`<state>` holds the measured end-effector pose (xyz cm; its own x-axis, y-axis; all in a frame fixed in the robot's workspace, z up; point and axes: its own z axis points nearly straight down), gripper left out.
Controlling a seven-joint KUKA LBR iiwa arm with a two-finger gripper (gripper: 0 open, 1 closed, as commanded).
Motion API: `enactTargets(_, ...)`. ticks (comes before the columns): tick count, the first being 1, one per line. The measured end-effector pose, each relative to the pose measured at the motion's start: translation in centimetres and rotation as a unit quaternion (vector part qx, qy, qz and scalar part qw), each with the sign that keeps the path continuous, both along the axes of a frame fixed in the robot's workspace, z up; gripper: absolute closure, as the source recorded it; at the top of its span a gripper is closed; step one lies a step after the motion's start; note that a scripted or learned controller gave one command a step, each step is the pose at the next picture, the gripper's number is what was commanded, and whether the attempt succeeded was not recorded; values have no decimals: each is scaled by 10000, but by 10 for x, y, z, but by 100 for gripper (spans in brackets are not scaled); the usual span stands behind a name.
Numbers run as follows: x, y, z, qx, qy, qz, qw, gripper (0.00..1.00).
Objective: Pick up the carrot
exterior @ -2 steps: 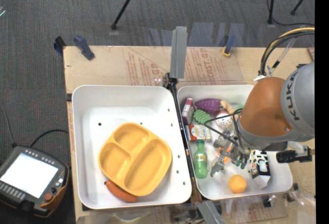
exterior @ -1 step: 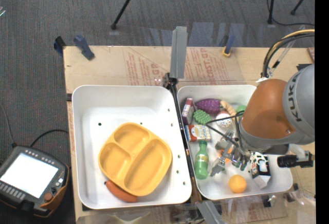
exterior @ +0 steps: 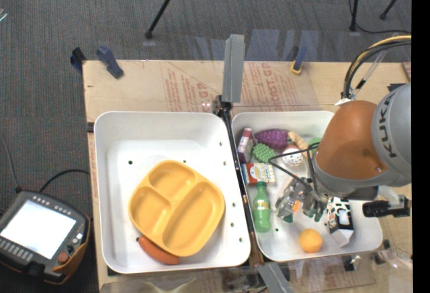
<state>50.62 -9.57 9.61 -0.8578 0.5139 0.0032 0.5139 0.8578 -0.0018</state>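
Camera view: smooth, tapered orange carrot under the plate; fingers' state unclear.

A grey robot arm reaches in from the right, its last segment a thick grey cylinder. Directly below that segment sits a broad orange band, rounded and facing the camera. Beneath the band, the wrist narrows to a metal gripper that points downward and slightly left. Thin cables loop above the arm and trail toward the gripper. The fingertips are too cluttered to read.
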Motion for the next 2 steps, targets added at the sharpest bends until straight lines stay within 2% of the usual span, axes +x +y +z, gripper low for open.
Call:
enactTargets(1,-29,61,93,9,-40,-653,9979,100)
enactTargets(2,-29,70,153,0,-30,-1051,9945,100)
